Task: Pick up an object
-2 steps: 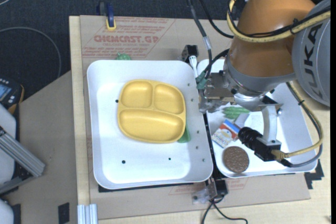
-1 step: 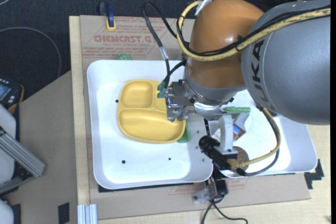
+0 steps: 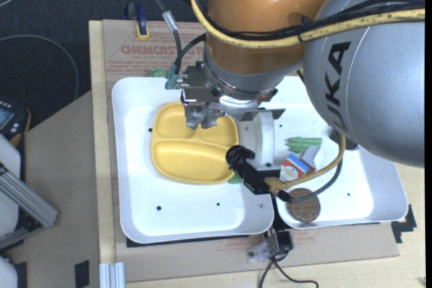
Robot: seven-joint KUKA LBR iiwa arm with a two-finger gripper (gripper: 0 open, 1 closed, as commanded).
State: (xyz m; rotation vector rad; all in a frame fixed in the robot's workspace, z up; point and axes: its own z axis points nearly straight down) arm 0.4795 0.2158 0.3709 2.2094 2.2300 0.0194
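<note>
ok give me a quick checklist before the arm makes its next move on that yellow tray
1. Hand over the yellow divided tray: ok, above its upper compartments.
2. Tray between the hand's tips: cannot tell.
3. Tray lies flat in the left bin: ok.
4. Black cable connector clear of the tray: not ok, at its right edge.
5. Right bin items, green piece and brown disc, apart from the tray: ok.

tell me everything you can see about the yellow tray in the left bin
The yellow tray looks like glossy moulded plastic with rounded corners and raised ridges dividing it into compartments. It lies flat, open side up, toward the right of the left bin. The gripper is over its upper edge, and the arm hides its upper right part.
</note>
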